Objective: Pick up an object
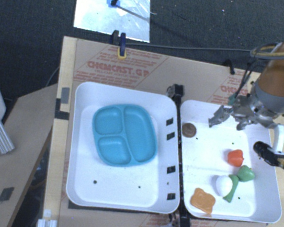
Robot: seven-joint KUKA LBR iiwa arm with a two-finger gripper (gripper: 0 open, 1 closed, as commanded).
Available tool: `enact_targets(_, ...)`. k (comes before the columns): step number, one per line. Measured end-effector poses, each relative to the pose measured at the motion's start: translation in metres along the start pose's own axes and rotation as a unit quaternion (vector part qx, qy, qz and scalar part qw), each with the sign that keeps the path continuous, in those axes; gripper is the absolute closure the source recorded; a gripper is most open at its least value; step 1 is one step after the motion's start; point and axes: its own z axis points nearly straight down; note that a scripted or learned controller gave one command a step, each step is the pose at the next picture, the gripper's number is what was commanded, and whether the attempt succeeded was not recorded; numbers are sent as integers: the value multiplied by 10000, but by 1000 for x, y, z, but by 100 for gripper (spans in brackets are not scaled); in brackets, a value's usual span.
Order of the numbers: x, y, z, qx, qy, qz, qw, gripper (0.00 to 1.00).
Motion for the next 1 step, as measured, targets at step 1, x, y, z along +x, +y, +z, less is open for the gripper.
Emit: enact_targets(1, 0, 3, -6, -53, -6, -8, 10000, 0)
